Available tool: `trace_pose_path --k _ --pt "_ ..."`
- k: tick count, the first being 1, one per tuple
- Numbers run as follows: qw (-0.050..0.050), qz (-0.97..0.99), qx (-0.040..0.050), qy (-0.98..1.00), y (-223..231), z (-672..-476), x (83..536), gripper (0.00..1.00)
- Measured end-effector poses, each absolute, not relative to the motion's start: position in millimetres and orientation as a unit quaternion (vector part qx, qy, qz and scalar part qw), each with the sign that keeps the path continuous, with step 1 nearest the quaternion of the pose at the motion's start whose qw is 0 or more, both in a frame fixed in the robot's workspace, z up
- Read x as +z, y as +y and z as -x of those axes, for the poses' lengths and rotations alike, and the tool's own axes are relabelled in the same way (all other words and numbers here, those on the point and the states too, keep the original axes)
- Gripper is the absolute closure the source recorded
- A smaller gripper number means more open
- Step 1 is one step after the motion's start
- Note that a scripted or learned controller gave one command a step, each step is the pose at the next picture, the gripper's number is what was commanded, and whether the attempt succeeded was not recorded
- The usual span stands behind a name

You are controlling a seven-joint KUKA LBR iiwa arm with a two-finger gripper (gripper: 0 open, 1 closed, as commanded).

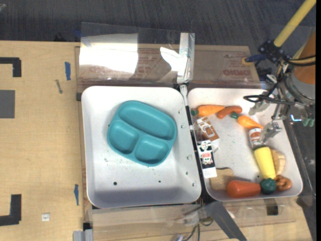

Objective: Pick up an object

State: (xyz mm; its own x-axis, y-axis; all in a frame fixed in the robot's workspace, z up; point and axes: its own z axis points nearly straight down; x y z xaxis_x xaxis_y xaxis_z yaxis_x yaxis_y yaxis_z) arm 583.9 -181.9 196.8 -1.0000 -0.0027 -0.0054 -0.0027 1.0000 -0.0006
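Gripper point(273, 128) hangs over the right bin point(228, 149), near its right wall, arm reaching in from the right with cables around the wrist. Metal fingers point down and look slightly parted with nothing between them; tips sit just above and beside a small bottle with a red band point(256, 136).

Right bin contents: yellow corn-like piece point(264, 162) just below the gripper, a pale piece beside it on the right; red pepper-like toy point(243, 187) and a dark green ball point(268, 186) along the front wall; two orange carrots point(210, 110) point(247, 120) and a red-orange piece near the back; printed cards or packets point(205, 139) stacked against the left wall.

Left bin point(100, 179): teal divided tray point(142, 132), three compartments, lying slightly askew near the middle.

Step, as judged: approach over the pile, no grasp yet. Next move likely calls for descending straight onto the bottle or the corn piece, fingers straddling it, then closing. Items lie close together, so neighbours may get nudged.
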Motion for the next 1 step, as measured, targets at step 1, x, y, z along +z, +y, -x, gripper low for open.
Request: trace_pose_path --k 1 --pt "0.005 -0.089 -0.0002 0.996 -214.4 -577.9 97.1 0.00"
